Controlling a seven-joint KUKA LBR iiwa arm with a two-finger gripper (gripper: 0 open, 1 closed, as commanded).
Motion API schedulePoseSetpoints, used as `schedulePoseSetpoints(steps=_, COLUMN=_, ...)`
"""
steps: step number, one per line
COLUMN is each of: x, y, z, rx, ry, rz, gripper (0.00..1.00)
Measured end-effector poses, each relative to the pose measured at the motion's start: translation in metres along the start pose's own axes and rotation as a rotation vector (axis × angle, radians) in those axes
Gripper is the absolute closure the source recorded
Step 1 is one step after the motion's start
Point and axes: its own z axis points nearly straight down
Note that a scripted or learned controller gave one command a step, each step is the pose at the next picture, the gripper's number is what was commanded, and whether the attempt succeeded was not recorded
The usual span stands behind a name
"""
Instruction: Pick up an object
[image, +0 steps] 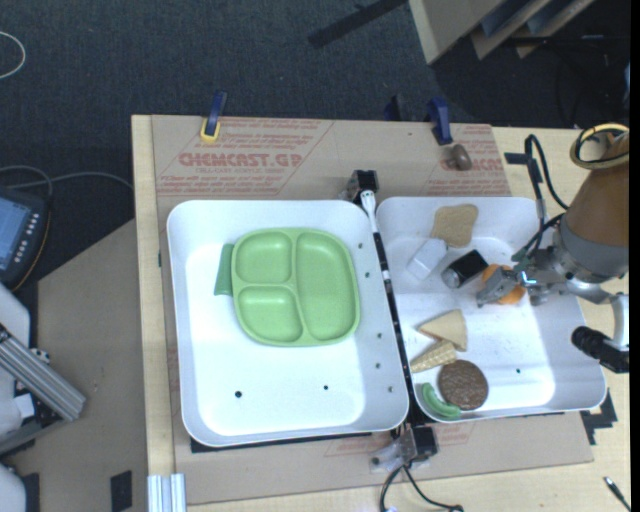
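Two bins on bench | gripper (503, 287) low in right bin (560, 390) near its right edge, finger state unclear | orange object (513, 295) lay at its tip | green tray (296, 285) in left bin (200, 380)

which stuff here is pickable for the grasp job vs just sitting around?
In play, right bin:
- tan slice
- white block
- black cylinder
- orange piece by the tool
- wedge
- cone
- brown disc
- green curved piece

Lying about:
- green divided tray in the left bin
- clamps on the bench edge
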Motion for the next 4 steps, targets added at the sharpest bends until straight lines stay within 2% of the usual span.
schedulePoseSetpoints(steps=1, x=0.001, y=0.0, z=0.032, rx=0.0, ry=0.0, rz=0.0, gripper=0.0)
schedulePoseSetpoints(steps=2, x=0.0, y=0.001, z=0.019, rx=-0.006, ry=-0.002, rz=0.001, gripper=1.0)
schedulePoseSetpoints(steps=4, x=0.014, y=0.001, z=-0.097, rx=-0.013, ry=-0.005, rz=-0.001, gripper=1.0)
